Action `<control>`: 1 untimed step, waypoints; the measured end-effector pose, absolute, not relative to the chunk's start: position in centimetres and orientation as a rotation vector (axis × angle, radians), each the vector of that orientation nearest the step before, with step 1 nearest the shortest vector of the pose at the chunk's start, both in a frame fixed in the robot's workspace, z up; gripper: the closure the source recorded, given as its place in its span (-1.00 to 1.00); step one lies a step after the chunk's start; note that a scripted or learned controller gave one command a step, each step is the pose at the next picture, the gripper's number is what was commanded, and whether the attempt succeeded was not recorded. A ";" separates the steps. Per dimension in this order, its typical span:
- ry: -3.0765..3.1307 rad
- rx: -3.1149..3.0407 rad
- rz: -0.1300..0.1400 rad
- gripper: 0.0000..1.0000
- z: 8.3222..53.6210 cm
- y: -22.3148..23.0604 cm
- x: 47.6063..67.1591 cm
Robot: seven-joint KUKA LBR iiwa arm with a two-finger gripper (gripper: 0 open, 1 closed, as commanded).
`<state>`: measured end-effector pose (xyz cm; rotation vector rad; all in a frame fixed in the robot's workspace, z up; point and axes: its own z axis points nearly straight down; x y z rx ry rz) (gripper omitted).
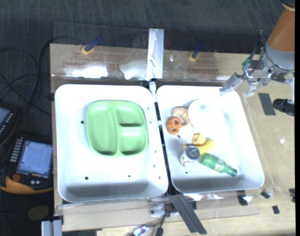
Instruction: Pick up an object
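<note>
**Hanging past the far right corner of the right bin**

My gripper [231, 84] sits at the far right corner of the right bin [248, 132], just over its rim, with my orange-banded arm [282, 31] running off to the right above the bench [277, 136]. I cannot tell how my fingers stand; they are too small and blurred against the white rim. Nothing shows between them.

The things to pick all lie in the right bin, toward its left and middle. A white round lid or cup [204, 111] is nearest to me, in the far half. Just left of it are a tan doughnut [179, 112] and, touching that on the near side, an orange ball [173, 125]. Nearer the front lie a yellow banana-like toy [203, 141], a small dark and white ball [190, 154], and a green bottle [217, 164] on its side, its cap pointing right.

The left bin [71, 146] holds a green divided tray [116, 127], lying flat. Two clamps with yellow handles [92, 44] grip the far board, and a tablet [34, 157] lies off to the left on the floor.
</note>
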<state>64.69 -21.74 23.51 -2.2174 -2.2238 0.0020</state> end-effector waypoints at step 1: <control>-2.162 -2.279 0.006 -1.00 16.3 -20.1 59.8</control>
